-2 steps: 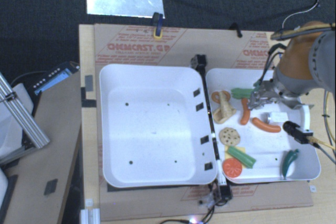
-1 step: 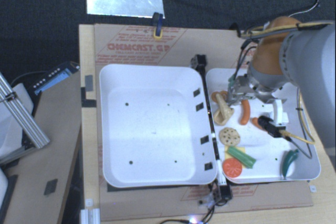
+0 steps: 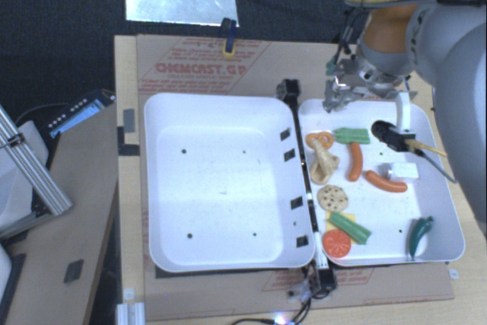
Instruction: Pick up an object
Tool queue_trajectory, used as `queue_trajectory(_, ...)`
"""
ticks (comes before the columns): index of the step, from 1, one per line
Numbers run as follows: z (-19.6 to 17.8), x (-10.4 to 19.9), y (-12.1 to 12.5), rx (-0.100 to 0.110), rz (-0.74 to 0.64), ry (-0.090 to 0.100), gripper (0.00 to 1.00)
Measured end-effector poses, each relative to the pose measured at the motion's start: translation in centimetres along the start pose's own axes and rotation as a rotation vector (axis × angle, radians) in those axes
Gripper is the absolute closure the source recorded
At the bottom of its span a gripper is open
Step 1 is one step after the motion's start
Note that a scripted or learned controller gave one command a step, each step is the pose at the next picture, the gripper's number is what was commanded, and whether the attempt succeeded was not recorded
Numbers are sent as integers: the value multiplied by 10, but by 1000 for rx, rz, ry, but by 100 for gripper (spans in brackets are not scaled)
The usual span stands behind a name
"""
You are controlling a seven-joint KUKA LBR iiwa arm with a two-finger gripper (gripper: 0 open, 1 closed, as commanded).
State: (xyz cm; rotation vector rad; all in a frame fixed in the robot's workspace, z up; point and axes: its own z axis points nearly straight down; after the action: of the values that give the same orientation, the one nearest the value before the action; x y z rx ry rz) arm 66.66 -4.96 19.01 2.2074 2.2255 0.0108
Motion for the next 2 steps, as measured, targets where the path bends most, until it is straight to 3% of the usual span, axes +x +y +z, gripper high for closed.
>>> queue_trajectory(1,-19,32,3,6,1,1,100)
queue_trajectory(2,-9,85,3,8,0,1,100)
